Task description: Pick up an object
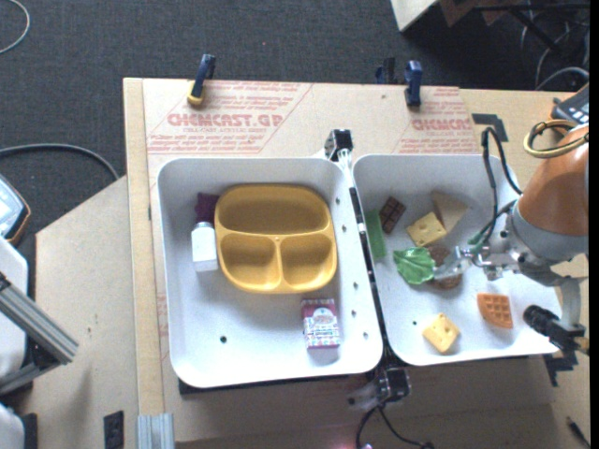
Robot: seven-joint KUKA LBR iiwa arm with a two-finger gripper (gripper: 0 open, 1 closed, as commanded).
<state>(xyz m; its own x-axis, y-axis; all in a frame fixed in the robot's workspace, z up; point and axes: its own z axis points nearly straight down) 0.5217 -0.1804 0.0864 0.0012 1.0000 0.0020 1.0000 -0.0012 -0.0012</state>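
Observation:
My gripper [460, 258] is low in the right bin [402, 344], near its middle, reaching in from the right under the grey and orange arm [557, 209]. Its tip is just right of a green leafy piece [414, 266] and over a brown round piece [448, 279]. Whether it touches either one I cannot tell. Around it lie a yellow cheese wedge [427, 228], a tan piece [450, 210], a dark chocolate bar [391, 213], a green strip [375, 236], an orange waffle [495, 310] and a second cheese piece [441, 333].
The left bin [187, 344] holds a yellow divided plate [276, 238], a small white bottle [204, 247], a dark maroon item [207, 204] and a red box [321, 323]. A ridge [360, 251] separates the bins. Clamps [200, 79] [413, 82] sit on the board's far edge.

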